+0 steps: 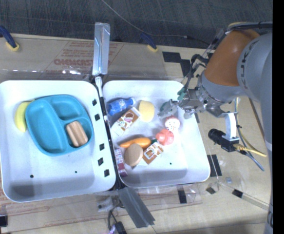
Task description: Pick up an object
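My gripper (169, 109) hangs over the right part of the right bin (193, 167), reaching in from the right. Just below it lies a white round piece with red dots (172, 124), and a red tomato-like piece (165, 137) sits under that. Left of the gripper is a pale yellow lemon (146, 110). Nothing is visibly held in the gripper. Further left lie a blue bottle (119, 105) and a brown-and-white carton (125, 121). An orange carrot (136, 142), a tan oval bread roll (133, 155) and a small red-and-white carton (153, 153) lie toward the bin's front.
The left bin (15, 179) holds a blue divided plate (49, 118) with a brown bun (77, 133) in one compartment, and a yellow banana (20, 116) at the plate's left edge. A metal post (101, 48) stands behind the divider between the bins.
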Available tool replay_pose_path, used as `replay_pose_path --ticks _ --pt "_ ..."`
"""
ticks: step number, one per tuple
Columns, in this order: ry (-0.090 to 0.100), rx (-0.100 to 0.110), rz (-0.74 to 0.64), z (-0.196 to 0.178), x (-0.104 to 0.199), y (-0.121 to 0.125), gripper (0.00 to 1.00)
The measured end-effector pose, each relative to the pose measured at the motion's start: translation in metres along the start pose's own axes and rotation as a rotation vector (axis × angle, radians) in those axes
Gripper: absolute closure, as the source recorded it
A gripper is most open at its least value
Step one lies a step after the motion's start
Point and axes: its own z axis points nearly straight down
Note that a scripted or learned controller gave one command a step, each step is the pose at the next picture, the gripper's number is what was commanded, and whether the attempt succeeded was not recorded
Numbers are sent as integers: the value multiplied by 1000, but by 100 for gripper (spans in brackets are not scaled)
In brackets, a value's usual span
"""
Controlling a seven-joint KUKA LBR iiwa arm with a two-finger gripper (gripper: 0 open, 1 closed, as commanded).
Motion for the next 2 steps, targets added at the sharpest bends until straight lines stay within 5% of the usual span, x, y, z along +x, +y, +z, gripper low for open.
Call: replay_pose_path --ticks 1,2 --pt "0 -3 25 119 -10 -62 0" --pt "0 -2 303 120 41 2 0"
